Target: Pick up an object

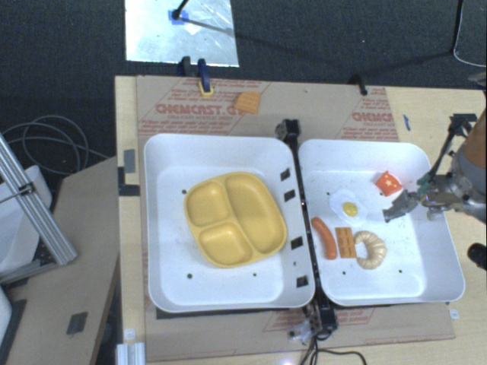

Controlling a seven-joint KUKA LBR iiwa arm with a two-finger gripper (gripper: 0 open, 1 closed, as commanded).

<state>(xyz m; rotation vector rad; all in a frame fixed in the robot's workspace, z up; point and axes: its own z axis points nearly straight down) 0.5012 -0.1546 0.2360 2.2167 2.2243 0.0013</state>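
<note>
The right bin (pixel 358 149) holds several toy foods. A small red piece (pixel 386 182) lies toward the back, with a fried egg (pixel 348 207) to its left. Nearer the front, a red sausage (pixel 325 237), an orange cracker (pixel 345 242) and a tan doughnut (pixel 370 249) lie side by side. My gripper (pixel 397 208) reaches in from the right and hangs over the bin's right half, just below the red piece and right of the egg. I see nothing held in it.
The left bin (pixel 221 144) carries a yellow divided plate (pixel 234 219). Behind the bins, an orange scrap (pixel 248 102) and a blue-and-yellow clamp (pixel 204 76) sit on the cardboard sheet. A shiny panel (pixel 181 21) lies on the floor beyond the bench.
</note>
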